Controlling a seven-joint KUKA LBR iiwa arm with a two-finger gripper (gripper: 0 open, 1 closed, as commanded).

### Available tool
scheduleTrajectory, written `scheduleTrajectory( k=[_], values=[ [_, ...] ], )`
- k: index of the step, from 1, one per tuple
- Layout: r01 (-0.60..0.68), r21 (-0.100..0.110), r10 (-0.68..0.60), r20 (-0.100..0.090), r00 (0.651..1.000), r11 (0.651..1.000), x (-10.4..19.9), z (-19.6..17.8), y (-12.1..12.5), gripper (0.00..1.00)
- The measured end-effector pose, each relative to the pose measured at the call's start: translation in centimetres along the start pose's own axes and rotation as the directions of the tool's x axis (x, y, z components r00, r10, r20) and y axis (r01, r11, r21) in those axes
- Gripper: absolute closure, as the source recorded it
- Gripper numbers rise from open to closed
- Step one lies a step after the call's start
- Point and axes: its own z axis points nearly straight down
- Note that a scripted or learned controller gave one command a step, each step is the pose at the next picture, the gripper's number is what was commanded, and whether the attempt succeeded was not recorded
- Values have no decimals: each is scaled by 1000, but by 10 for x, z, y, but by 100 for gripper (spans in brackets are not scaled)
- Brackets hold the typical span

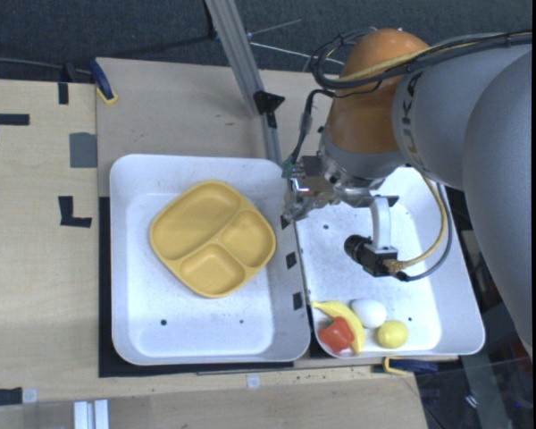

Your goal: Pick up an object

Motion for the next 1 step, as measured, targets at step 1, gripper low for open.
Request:
scheduleTrajectory(
  k=[1],
  values=[
    [-1, 3, 1, 1, 1000, 1000, 51, 11, -27, 100]
  ],
)
